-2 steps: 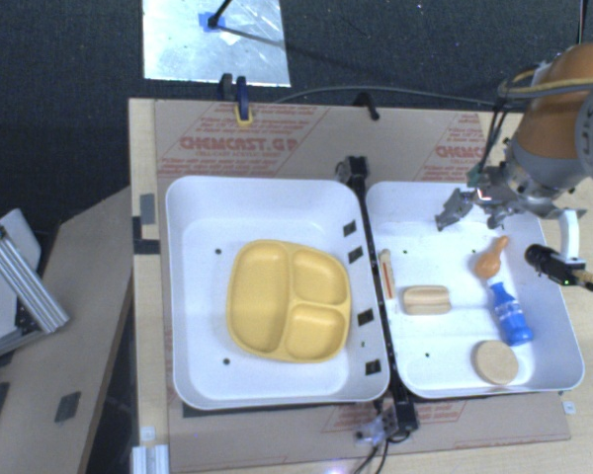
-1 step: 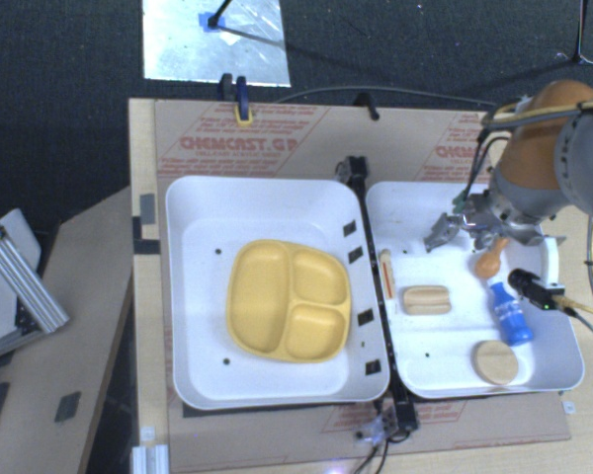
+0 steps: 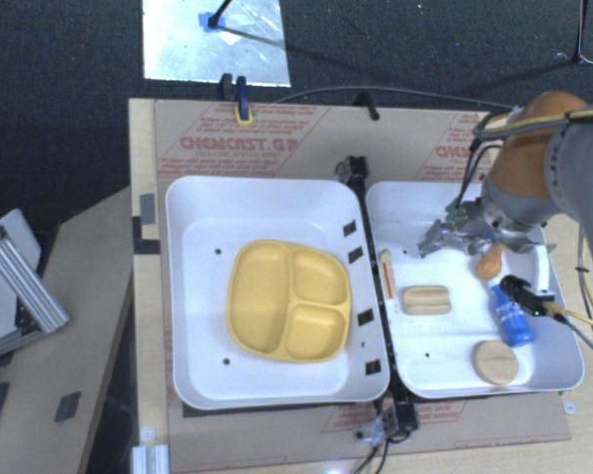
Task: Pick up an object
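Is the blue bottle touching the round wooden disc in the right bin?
Apart. The camera view shows a strip of white bin floor between the blue bottle and the round wooden disc.

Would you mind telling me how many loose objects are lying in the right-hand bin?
5: a thin orange stick by the divider, a tan bun mid-bin, an orange piece beneath the arm, a blue bottle, a round wooden disc. The arm may hide others.

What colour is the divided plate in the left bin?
Yellow; the plate shows in the camera view.
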Controlling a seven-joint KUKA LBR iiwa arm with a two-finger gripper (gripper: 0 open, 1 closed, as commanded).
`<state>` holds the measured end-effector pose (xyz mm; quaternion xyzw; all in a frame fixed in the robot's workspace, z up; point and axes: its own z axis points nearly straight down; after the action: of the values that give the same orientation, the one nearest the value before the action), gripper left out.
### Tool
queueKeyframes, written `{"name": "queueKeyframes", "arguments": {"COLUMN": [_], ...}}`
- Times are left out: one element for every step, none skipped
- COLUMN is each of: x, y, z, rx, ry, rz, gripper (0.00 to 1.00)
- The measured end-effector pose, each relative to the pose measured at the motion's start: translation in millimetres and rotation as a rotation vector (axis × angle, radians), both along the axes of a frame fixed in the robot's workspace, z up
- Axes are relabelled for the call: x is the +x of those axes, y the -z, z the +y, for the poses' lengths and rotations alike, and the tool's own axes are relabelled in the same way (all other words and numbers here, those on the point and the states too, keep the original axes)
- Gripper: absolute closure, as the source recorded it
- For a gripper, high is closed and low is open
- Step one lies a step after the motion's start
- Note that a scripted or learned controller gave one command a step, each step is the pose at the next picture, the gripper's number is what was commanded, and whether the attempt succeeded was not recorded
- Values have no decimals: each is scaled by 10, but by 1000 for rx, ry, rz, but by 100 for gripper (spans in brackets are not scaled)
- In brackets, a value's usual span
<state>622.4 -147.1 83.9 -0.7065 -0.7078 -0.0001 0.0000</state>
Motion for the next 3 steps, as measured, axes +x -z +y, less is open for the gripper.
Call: {"name": "queueKeyframes", "arguments": {"x": [15, 33, 55], "y": [-126, -778, -1434], "z": [-3, -28, -42], "rx": [-1, -2, -2], "ry": [0, -1, -2], "rz": [-5, -8, -9], "gripper": [100, 100, 100]}}
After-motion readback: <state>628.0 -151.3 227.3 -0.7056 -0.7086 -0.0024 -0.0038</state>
